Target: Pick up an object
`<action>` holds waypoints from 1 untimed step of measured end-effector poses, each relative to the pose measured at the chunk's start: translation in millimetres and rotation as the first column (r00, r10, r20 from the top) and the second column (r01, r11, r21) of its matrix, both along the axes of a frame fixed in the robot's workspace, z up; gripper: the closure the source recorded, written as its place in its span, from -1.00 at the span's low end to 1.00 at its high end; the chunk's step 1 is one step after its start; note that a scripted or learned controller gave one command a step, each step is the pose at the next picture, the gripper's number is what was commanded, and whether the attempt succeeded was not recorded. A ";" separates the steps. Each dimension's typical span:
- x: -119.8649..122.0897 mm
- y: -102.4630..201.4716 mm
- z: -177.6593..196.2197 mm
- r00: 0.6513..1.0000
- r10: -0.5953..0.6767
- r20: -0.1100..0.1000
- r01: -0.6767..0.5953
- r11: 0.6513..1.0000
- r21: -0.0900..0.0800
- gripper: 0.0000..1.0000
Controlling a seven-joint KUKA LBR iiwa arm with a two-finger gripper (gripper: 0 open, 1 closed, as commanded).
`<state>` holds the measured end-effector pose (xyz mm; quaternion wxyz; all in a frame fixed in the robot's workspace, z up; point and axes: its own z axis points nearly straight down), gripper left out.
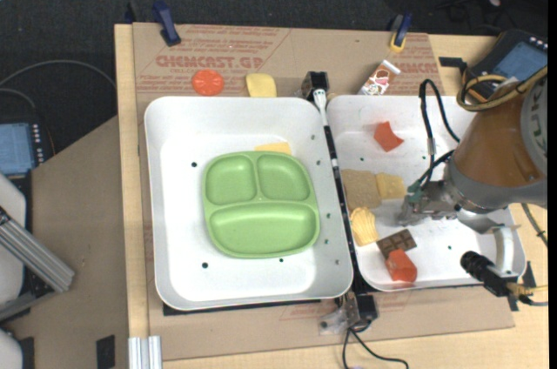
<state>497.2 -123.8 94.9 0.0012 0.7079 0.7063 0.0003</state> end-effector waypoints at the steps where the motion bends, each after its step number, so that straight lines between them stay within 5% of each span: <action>1: -0.3 0.1 -0.6 1.000 0.000 -0.001 0.000 1.000 0.000 -1.00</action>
